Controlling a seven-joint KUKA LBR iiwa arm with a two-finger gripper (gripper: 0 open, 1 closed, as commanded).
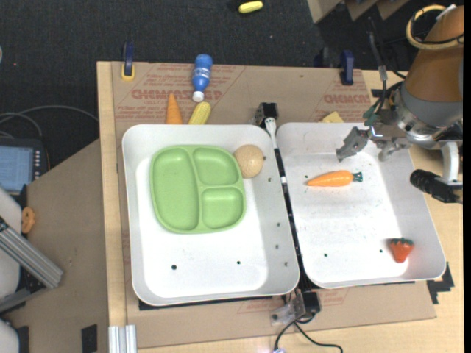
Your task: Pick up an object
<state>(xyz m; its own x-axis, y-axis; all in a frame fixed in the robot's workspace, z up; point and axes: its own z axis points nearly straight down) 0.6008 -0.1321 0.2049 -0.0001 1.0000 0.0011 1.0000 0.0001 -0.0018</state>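
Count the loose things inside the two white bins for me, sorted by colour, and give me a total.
Green: 1, the divided plate
Tan: 1, the round ball-like thing at the plate's corner
Orange: 1, the carrot
Red: 1, the small strawberry-like thing
Total: 4

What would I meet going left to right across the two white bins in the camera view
Green divided plate → tan ball at the plate's upper right corner → carrot in the right bin → the tool just above the carrot's right end → red strawberry-like toy near the right bin's lower right corner.
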